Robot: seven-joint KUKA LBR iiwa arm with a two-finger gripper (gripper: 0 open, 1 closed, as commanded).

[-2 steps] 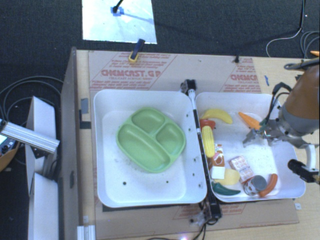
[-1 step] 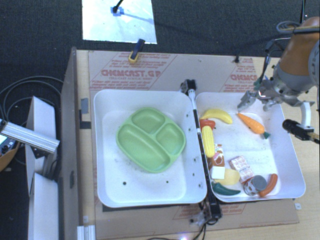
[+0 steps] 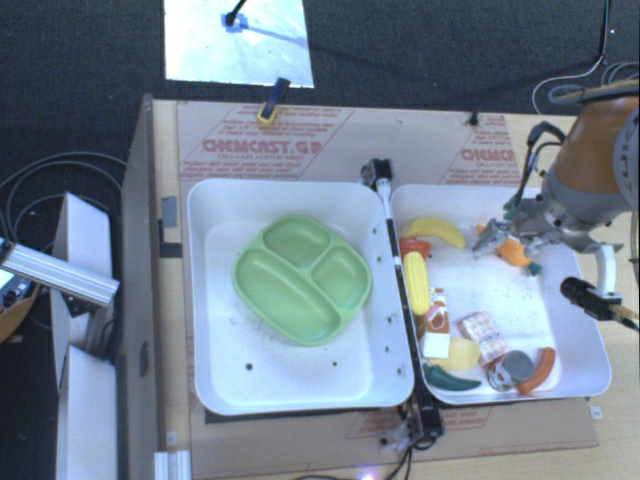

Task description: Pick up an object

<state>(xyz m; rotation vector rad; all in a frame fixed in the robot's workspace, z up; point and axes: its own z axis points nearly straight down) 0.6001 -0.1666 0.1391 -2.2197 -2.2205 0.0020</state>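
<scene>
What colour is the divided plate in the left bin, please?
Light green, clearest in the camera view: the divided plate.

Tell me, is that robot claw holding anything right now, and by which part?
It cannot be told. The gripper sits low in the right bin, right against a small orange object, but the view is too blurred to show whether that object is between its fingers.

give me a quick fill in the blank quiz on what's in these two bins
1. The green divided plate lies in the ____ bin as the camera sees it.
2. The corn cob lies along the right bin's ____ wall.
3. The fruit near the right bin's far left corner is a yellow ____.
4. The gripper sits over the ____ bin.

Missing words: left; left; banana; right
</scene>
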